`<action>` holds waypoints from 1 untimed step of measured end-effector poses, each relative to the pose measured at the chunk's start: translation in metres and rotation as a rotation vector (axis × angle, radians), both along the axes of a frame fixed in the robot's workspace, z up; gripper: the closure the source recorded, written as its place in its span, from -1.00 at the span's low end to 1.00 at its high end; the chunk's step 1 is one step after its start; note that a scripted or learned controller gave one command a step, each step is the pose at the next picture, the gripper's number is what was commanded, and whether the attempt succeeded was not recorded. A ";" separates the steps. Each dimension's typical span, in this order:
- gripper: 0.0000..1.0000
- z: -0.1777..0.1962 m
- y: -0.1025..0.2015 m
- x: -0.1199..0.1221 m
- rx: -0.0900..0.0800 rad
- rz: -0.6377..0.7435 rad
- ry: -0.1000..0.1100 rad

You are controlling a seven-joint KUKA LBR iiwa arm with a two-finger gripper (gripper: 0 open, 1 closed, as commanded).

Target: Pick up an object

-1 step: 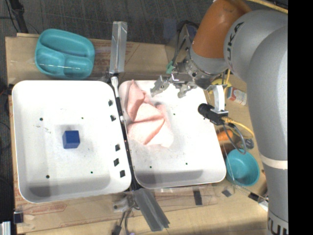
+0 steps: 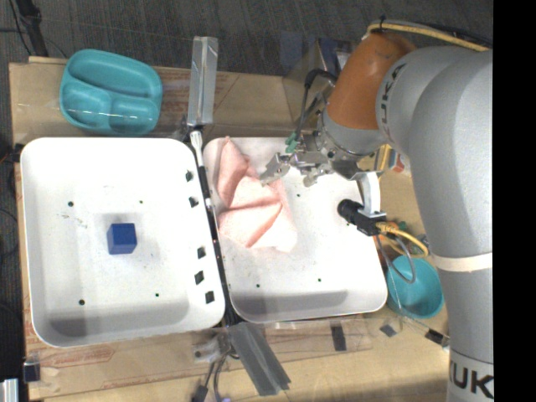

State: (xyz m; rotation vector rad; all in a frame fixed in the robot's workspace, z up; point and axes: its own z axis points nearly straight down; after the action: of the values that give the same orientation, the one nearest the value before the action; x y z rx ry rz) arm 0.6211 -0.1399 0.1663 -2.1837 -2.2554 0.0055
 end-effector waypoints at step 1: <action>-1.00 -0.074 0.018 0.017 0.001 0.088 -0.003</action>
State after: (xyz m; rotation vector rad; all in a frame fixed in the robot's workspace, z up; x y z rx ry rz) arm 0.6382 -0.1221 0.0923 -2.0836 -2.3504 0.0006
